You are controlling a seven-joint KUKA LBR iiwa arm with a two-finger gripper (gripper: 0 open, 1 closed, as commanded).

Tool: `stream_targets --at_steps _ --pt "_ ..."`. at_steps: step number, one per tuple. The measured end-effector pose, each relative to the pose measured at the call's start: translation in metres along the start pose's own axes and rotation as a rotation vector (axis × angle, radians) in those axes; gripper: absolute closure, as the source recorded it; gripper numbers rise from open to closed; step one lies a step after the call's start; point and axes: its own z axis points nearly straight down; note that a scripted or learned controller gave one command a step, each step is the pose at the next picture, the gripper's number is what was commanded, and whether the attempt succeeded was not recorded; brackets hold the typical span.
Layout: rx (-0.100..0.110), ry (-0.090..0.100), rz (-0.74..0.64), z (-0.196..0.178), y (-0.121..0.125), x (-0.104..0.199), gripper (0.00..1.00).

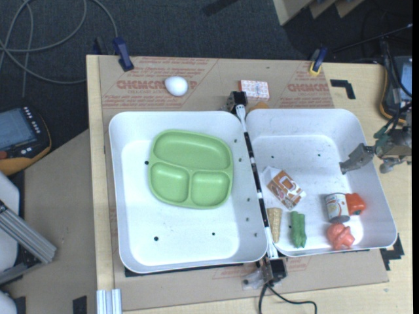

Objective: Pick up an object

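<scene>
Small tin can with a printed label (336, 207) lies in the right white bin (308, 126), near its right wall, touching an orange plastic toy (355, 204). Judged light, rigid and slick, so grip across its round sides. Grey gripper (357, 157) hovers above the bin's right rim; cannot tell its state.

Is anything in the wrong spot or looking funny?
Yes. A white ball and a small patterned box sit on the cardboard behind the bins, outside both. The other small things lie in the right bin, and the green tray lies in the left bin.
</scene>
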Motion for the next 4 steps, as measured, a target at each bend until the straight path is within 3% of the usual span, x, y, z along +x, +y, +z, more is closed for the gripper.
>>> stream_targets --at_steps 1,2,3,4 --pt "0.003 0.001 0.001 0.088 0.014 -0.033 0.00" --pt "0.000 0.001 0.000 0.181 -0.018 -0.020 0.00" --pt "-0.003 -0.002 -0.001 0.001 0.063 -0.029 0.00" --pt "-0.001 0.000 -0.001 0.181 0.052 -0.033 0.00"
